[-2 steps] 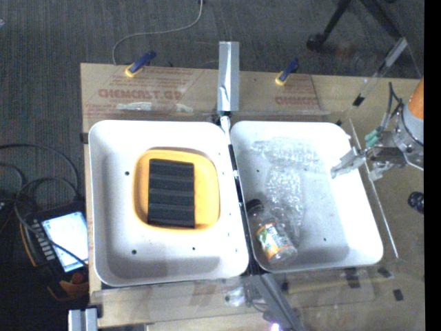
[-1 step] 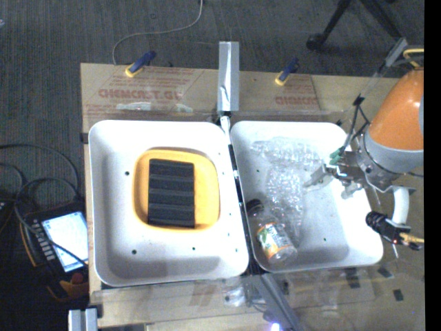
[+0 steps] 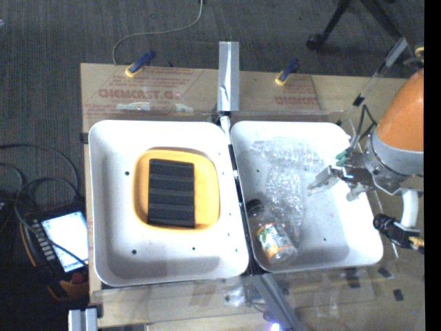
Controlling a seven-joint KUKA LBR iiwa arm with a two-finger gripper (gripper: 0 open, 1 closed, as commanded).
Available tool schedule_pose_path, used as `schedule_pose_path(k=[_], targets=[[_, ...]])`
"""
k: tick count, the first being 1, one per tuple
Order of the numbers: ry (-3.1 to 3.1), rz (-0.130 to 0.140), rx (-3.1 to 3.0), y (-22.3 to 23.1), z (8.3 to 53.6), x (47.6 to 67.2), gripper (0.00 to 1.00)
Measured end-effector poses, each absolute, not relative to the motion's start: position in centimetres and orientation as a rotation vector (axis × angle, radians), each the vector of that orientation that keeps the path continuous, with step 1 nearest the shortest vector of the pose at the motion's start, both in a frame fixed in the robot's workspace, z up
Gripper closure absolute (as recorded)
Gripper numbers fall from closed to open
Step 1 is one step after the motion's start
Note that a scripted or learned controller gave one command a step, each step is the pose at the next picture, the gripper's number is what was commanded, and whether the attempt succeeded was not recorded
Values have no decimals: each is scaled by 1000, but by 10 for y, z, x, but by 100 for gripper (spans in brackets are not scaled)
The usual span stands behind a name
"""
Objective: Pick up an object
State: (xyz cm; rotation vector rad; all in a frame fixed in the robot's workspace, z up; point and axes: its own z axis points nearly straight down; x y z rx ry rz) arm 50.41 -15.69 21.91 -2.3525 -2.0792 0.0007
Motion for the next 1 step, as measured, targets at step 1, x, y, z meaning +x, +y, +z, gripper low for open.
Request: schedule_pose_path(k=[1], targets=[[-2114, 2, -2322, -191, 216, 525, 0]])
